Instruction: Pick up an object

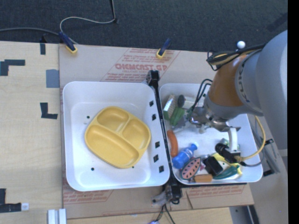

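Here the arm [243, 87] reaches in over the right bin [254, 174], its gripper [198, 120] low near the bin's upper left part, though whether it is apart or together I cannot tell. Just beside it to the left lie a green object [178, 110] and a silvery one [168, 104]; below it, a little apart, are an orange sausage-like piece [173, 143] and a blue bottle [183, 156], with more small clutter along the bottom wall. The left bin [74, 171] holds a yellow divided plate [117, 136].
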Action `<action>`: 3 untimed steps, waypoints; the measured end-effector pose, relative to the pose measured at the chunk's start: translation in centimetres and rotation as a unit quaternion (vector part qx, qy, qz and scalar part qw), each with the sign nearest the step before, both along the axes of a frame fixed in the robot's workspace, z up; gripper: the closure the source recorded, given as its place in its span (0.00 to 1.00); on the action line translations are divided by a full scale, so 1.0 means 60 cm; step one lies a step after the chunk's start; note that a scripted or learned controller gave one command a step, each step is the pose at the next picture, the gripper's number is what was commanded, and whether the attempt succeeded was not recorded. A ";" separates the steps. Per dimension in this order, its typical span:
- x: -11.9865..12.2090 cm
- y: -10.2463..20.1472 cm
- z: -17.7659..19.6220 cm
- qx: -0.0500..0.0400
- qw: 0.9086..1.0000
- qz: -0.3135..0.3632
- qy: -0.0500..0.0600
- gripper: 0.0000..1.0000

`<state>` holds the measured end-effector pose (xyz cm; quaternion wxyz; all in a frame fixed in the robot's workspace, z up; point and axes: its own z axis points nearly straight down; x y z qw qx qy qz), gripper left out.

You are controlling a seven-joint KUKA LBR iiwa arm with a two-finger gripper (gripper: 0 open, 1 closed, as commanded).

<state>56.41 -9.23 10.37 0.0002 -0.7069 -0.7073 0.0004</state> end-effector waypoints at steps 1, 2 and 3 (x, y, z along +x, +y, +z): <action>-0.057 -0.011 -0.030 -0.002 1.000 -0.001 -0.002 0.00; -0.056 -0.010 -0.014 -0.001 1.000 -0.001 -0.002 1.00; -0.056 -0.010 0.001 -0.001 1.000 -0.001 -0.002 1.00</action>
